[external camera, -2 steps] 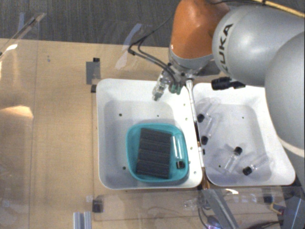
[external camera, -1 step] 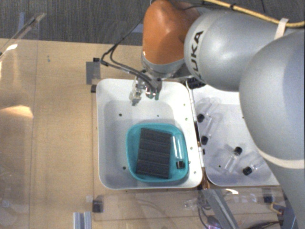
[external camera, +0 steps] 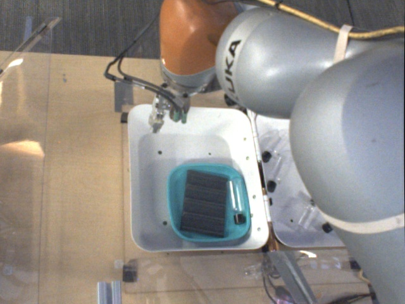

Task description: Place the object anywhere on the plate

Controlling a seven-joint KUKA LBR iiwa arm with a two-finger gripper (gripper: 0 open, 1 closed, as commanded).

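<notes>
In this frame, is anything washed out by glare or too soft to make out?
Camera view: bright glare patch on the bench at left; the arm looms large and slightly soft up close; the gripper is small and blurry; the teal plate and the dark block on it read clearly.

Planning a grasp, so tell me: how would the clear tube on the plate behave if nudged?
The clear tube looks round and smooth, so it would probably roll, likely stopped by the teal plate's raised rim. It seems thin and light, perhaps slippery. Lying beside the dark ridged block, it leaves little grasping room.
</notes>
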